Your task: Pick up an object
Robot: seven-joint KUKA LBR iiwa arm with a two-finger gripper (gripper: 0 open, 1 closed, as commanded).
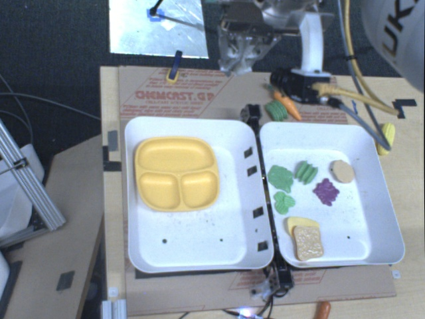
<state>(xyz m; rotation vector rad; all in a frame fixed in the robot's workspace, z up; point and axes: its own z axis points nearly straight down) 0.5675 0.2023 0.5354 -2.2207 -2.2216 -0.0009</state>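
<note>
Nothing is picked up yet: the metallic two-finger gripper (240, 53) hangs above the bench behind the bins, fingers apart and empty, while toy foods like the purple grape bunch (326, 191) lie in the right white bin (372, 151).

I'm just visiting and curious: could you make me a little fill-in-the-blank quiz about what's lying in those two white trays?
1. The yellow plate in the left bin has ___ compartments.
2. The bunch of grapes in the right bin is coloured ___.
3. The slice of bread lies partly on top of a ___ slice of cheese.

Missing words: three; purple; yellow
</note>
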